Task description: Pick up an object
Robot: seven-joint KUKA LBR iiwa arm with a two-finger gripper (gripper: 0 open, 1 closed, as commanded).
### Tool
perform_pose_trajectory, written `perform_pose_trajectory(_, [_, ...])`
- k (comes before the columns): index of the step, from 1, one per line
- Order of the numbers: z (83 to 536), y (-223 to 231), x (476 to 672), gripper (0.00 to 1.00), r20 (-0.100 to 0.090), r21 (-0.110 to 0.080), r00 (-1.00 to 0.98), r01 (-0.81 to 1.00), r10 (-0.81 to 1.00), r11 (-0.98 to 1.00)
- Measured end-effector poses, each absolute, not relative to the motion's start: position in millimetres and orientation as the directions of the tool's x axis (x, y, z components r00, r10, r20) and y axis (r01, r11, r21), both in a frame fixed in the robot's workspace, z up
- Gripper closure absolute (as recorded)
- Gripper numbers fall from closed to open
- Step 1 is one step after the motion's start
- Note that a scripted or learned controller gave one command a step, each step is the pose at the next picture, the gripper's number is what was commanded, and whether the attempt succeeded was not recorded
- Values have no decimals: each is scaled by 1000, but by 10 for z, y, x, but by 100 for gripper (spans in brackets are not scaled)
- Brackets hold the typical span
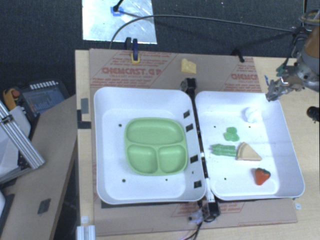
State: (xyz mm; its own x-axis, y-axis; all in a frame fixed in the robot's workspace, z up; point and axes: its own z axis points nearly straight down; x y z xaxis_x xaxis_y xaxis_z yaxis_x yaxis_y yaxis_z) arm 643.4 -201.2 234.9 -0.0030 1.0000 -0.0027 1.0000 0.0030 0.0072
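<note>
The right bin (287,149) holds a small white object (251,115), a green clover-shaped piece (231,133), a green pickle-like piece (223,150), a tan wedge (247,153) and a red strawberry (261,176). My gripper (274,90) hangs at the far right, above the right bin's back right corner. It is up and to the right of the white object and touches none of the things. Nothing shows between its fingertips.
The left bin (107,109) holds a green divided plate (153,145). A yellow block (188,66) and a blue-yellow clamp (134,51) lie on the cardboard behind the bins. A black divider with clips (196,134) runs between the bins.
</note>
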Motion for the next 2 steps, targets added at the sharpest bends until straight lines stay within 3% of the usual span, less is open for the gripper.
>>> perform_pose_trajectory(1, [2464, -2011, 6444, 100, -1, 4, -5, 1000, 1000, 5])
perform_pose_trajectory(2, [2333, -1467, 6395, 100, 2, 0, -9, 1000, 1000, 9])
